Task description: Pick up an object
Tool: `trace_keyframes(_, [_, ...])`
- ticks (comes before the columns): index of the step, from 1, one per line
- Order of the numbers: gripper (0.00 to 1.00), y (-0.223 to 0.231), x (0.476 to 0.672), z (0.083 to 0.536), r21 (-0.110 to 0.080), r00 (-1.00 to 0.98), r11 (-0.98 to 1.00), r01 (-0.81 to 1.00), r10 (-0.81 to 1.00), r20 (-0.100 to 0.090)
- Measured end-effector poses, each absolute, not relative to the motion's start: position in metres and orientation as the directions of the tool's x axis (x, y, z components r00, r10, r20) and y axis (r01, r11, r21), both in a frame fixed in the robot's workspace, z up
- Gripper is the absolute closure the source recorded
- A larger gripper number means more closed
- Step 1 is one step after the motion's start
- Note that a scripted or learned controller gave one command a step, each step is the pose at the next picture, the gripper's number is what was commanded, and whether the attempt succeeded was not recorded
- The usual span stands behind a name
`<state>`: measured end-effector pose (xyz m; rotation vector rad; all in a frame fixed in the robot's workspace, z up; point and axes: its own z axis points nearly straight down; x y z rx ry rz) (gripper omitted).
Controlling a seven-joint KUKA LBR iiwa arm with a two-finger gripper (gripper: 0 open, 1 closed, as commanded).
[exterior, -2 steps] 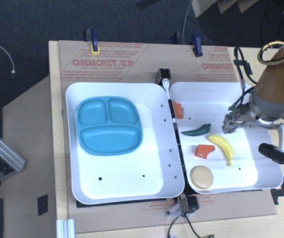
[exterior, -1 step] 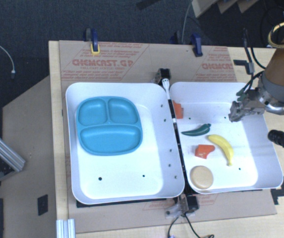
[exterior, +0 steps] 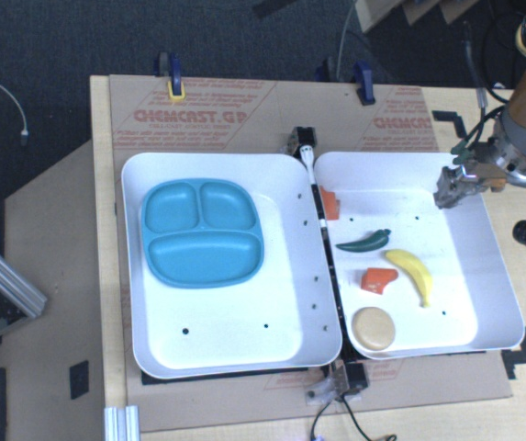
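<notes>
A blue three-compartment plastic plate (exterior: 204,231) is seen in the left white bin (exterior: 152,338). In the right white bin (exterior: 492,274) lie an orange block (exterior: 329,204), green pepper (exterior: 364,241), red piece (exterior: 378,281), round beige bun (exterior: 374,328) and yellow banana (exterior: 410,273). The gripper (exterior: 451,189) is positioned over that bin's far right edge; grip state cannot be told.

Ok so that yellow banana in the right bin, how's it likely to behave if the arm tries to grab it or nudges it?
The banana looks smooth and glossy, so it may slip in a pinch. Its curved shape lying flat suggests it would probably pivot or spin rather than roll if pushed. It lies apart from the red piece and green pepper, so a nudge likely won't jam straight away.
</notes>
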<state>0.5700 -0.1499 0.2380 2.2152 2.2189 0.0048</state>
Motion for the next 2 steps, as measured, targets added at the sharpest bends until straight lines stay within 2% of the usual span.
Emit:
trace_keyframes(1, [1.00,-0.150,0.571,0.291,0.007,-0.001,0.001,1.000,1.000,-0.003])
trace_keyframes(2, [1.00,-0.101,0.571,0.271,-0.003,-0.004,0.004,1.000,1.000,0.002])
